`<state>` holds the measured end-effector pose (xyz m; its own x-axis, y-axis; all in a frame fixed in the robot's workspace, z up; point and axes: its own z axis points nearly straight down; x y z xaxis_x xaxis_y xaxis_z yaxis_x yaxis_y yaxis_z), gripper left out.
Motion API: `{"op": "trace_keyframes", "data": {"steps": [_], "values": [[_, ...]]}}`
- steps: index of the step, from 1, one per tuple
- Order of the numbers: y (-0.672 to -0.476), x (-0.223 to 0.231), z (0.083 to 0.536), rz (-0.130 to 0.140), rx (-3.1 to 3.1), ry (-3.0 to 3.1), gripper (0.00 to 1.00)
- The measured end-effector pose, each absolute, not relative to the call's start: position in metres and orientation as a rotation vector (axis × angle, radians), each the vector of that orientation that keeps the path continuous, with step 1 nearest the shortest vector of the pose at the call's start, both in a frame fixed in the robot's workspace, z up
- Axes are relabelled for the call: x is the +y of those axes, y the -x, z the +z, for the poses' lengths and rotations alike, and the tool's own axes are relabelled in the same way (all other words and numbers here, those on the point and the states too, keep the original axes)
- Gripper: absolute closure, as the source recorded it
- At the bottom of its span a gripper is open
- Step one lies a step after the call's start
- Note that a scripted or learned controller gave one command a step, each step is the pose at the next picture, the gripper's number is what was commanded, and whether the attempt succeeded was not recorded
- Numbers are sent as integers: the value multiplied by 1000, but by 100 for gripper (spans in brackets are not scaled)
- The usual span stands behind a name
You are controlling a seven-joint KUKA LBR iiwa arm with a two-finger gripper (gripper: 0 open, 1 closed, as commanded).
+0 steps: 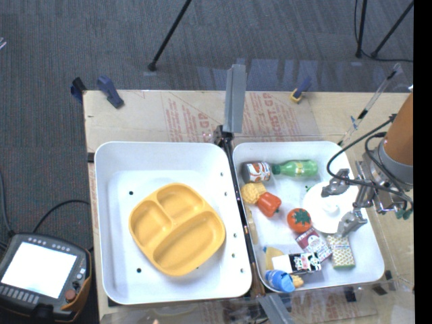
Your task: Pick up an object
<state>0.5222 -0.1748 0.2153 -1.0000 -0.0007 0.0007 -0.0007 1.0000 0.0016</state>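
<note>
My gripper [344, 206] reaches in from the right over the right bin [287, 147]. It is open, with its two fingers [335, 188] spread above a white round plate [322, 211] and nothing held between them. Left of the plate lie a red tomato [300, 219], a red pepper [268, 204] and a yellow corn piece [252, 193]. A green bottle [297, 169] and a brown can [256, 172] lie at the bin's far side. A red packet [312, 240], a cow-patterned box [305, 262], a green box [342, 252] and a blue bottle [280, 281] crowd the near corner.
The left bin [111, 160] holds a yellow divided plate [177, 229]. A grey post [235, 103] stands behind the rims where the bins meet. A teach pendant [40, 268] lies at the lower left, off the bench. Cables [358, 144] trail near the arm's wrist.
</note>
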Motion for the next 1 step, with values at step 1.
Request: {"op": "trace_keyframes", "data": {"steps": [1], "values": [[-526, -153, 86, -2, -3121, 338, 0]]}}
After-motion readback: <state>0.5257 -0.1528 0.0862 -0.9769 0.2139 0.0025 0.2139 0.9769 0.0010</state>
